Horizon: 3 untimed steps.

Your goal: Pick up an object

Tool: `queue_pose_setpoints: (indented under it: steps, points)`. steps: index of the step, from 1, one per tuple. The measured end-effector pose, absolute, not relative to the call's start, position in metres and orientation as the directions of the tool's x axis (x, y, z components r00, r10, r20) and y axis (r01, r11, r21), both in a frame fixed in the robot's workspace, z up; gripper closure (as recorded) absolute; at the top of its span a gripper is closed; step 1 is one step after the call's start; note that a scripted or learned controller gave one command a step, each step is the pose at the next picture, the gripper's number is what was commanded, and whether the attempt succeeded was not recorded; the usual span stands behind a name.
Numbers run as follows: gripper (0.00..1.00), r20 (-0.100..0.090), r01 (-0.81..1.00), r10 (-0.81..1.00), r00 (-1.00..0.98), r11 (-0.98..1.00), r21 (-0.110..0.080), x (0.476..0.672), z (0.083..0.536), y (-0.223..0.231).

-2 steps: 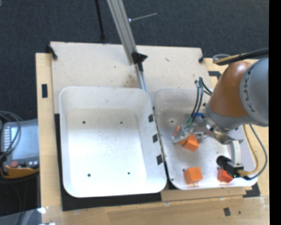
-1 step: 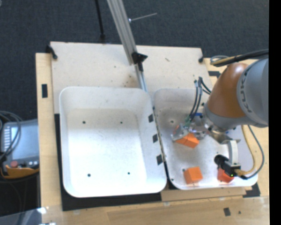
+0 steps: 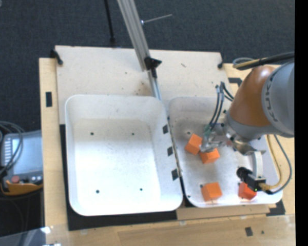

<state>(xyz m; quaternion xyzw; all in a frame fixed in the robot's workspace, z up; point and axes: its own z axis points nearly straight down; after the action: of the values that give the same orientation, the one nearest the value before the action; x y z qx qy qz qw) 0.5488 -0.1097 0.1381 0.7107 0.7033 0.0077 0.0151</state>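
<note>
The surface is carrying two shallow white bins side by side, with a slanted aluminium rail crossing above their shared edge. The left bin is sitting beside the right bin, which is holding all the graspable items. The grey arm is reaching in from the right, its orange band sitting above the wrist, and is positioning the jaws low over the middle of the right bin. Four orange blocks are lying in that bin: the first block is resting just left of the jaws, the second block is lying directly beneath them and appears to be touching them, the third block is sitting well apart near the front wall, and a fourth block is lying at the front right corner, partly covered by a black fitting. The step in hand is judged to be the descent onto, or closure around, the second block. Whether the jaws are spread or closed cannot be told from this view, since cables and the wrist body are obscuring them. The next move is calling for a confirmed closure on the second block without nudging the first block aside, followed by a straight vertical lift.
</note>
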Motion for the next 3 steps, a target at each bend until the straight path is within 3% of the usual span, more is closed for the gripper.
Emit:
queue_pose_setpoints:
  steps: [1,2,3]
  points:
    - [1.0,-0.001,1.0,1.0,0.001,-0.001,0.006,0.552,0.183,-0.116]
    - [1.0,-0.002,1.0,1.0,-0.004,0.004,0.008,0.554,0.237,-0.118]
    - [1.0,-0.002,1.0,1.0,0.001,-0.001,-0.002,0.554,0.213,-0.119]
